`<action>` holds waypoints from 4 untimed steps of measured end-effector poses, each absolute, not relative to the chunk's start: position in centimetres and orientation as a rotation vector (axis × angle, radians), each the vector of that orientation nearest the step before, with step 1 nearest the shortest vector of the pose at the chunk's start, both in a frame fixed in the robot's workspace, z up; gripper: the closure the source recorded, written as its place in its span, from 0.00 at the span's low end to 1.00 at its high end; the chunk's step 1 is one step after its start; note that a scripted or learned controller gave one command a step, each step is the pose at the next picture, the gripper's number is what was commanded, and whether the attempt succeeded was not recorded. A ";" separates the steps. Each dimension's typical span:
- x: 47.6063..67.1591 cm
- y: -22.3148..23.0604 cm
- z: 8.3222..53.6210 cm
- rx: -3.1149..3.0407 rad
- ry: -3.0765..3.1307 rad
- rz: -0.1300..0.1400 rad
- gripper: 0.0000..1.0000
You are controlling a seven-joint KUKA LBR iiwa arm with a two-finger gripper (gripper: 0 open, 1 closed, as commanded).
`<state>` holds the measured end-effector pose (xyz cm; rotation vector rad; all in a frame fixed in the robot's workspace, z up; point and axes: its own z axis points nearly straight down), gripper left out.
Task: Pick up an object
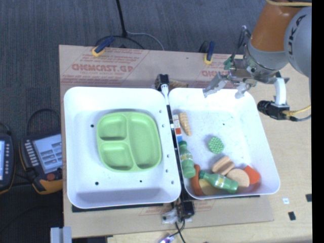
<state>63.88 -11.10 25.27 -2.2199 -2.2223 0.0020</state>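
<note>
My gripper (226, 87) hangs open above the far edge of the right bin (253, 116), its two fingers spread apart with nothing between them. Below it in that bin lie toy foods: a corn cob (185, 123) by the left wall, a green round knobbly piece (215, 145) in the middle, a green bottle (218, 181), a bread roll (223, 164), a tan slice (238, 176) and an orange piece (252, 175) at the near right. More green items (186, 161) lie along the left wall.
The left bin (81, 151) holds a green divided plate (128, 141). A black divider bar (170, 130) runs between the bins. Clamps (208, 58) and cables sit on the cardboard behind. A handheld controller (43, 158) lies off the bench at left.
</note>
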 end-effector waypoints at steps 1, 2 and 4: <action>55.8 -13.8 17.3 -2.221 -2.218 0.004 0.00; 53.0 -11.2 8.8 -2.232 -2.219 -0.004 0.00; 48.9 -9.8 8.9 -2.278 -2.188 -0.015 0.00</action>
